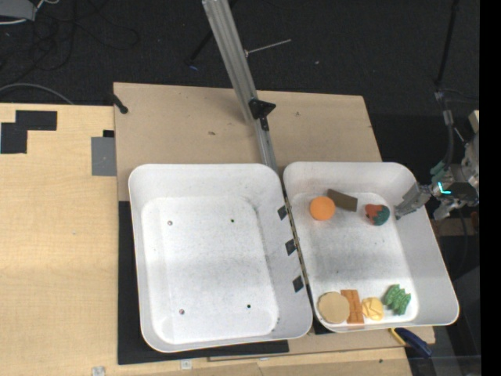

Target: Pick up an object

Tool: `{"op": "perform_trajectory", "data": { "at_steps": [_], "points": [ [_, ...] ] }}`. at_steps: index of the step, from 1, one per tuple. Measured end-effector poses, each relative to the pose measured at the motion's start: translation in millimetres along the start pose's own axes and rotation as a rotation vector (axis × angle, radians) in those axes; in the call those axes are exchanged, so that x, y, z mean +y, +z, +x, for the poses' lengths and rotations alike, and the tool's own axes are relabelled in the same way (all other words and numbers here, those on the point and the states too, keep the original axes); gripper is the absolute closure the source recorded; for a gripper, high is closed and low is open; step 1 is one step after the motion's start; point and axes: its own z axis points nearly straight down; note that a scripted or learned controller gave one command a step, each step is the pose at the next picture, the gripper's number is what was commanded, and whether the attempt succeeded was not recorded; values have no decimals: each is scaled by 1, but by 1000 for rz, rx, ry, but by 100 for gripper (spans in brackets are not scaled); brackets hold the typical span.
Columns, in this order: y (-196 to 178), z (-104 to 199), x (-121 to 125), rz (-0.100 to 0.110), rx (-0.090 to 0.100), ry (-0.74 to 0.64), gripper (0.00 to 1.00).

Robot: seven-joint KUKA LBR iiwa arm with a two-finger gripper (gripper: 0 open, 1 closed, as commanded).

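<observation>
The right bin (427, 233) holds several small objects. An orange ball (322, 208) lies near its far left, with a dark brown block (342, 200) just beside it. A red and green piece (376, 214) sits a little further right. Along the near edge lie a tan round disc (334, 307), an orange strip (353, 305), a yellow lump (373, 309) and a green leafy piece (397, 298). My gripper (408, 203) reaches in over the bin's right rim, its tip just right of the red and green piece. Nothing is seen held in it.
The left bin (207, 253) stands beside the right one, joined by black clips (291, 246). A grey metal rail (235, 61) slants down from the back to the bins' far edge. The bench's wooden top (55, 233) stretches to the left.
</observation>
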Motion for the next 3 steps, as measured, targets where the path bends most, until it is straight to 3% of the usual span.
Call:
{"op": "perform_trajectory", "data": {
  "at_steps": [1,3],
  "points": [
    [-2,0,1,-3,-1,1,0],
    [108,7,3,3,1,1,0]
  ]
}}
